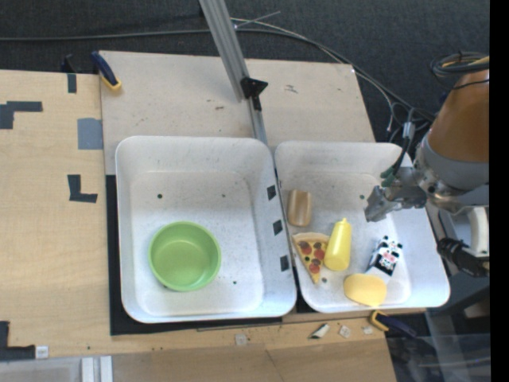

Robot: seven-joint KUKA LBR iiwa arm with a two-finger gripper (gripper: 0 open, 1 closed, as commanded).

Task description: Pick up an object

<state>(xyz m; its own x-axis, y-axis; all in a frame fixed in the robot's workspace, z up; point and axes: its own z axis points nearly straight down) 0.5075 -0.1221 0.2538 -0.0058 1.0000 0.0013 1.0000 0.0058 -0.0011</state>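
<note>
While the gripper (380, 205) hung over the right bin (334, 165), finger state indiscernible, the black-and-white toy (388, 256) lay just below it, long axis slanting toward the near rim

A robotics lab: taped bench (48, 134), two white bins (131, 237), loose cables (334, 54), metal camera pole (227, 38).

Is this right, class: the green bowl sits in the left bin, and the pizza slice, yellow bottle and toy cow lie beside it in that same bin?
Not quite. The green bowl is in the left bin, but the pizza slice, yellow bottle and toy cow lie in the right bin, as the camera view shows.
</note>
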